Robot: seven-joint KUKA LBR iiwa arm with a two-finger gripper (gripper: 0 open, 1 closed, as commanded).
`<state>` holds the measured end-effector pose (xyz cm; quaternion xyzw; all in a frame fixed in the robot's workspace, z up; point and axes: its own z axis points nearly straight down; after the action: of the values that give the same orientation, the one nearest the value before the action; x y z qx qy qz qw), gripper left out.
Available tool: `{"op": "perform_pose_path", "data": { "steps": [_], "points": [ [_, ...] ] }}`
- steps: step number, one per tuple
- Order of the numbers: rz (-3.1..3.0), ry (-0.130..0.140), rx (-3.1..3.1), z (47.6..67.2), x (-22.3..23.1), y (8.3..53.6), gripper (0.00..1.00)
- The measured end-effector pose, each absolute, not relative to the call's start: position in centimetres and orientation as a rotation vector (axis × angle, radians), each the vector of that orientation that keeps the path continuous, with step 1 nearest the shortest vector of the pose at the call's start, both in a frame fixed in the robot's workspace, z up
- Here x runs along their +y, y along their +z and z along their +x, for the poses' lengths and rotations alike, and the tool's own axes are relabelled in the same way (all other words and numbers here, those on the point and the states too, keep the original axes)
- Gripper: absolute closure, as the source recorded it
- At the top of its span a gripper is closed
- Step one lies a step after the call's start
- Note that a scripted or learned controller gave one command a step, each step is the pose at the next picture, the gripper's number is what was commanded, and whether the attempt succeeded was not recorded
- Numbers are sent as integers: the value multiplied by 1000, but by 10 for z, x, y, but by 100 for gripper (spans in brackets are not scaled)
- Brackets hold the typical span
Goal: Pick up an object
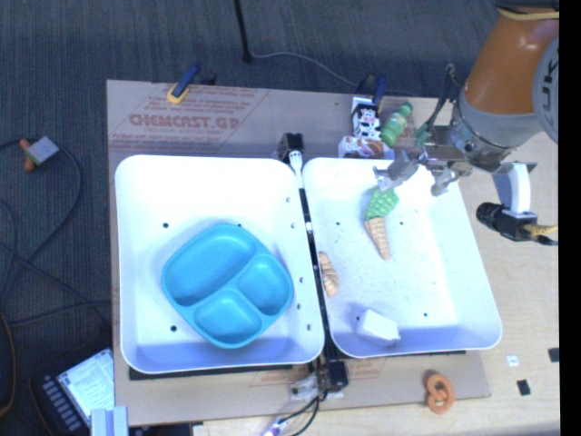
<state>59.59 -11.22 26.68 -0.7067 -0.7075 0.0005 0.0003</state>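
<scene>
My gripper (416, 183) hangs over the far part of the right bin (454, 271), its two fingers spread apart with nothing between them. Just below its left finger (390, 180) lies a toy ice cream cone (379, 218) with a green top and a tan cone pointing toward the near side. A tan pastry-like piece (327, 273) rests against the right bin's left wall. Near that bin's front edge sits a white block (377, 325). The left bin (145, 189) holds a blue divided plate (227, 284).
Behind the right bin stand a small cow-patterned box (365, 122) and a green item (394, 126). An orange pretzel-shaped piece (439, 391) lies on the bench in front of the right bin. A black clamp (292, 145) sits where the bins meet.
</scene>
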Motion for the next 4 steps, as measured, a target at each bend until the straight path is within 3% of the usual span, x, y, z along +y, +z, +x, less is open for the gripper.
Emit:
{"op": "perform_pose_path", "data": {
  "steps": [1,2,3,4],
  "points": [
    [-2218,7,-2217,612,-136,108,0],
    [-2221,1,-2221,614,-136,120,100],
    [-2221,0,-2224,669,-132,134,100],
    [-2225,4,-2220,570,-186,169,100]
  ]
}}
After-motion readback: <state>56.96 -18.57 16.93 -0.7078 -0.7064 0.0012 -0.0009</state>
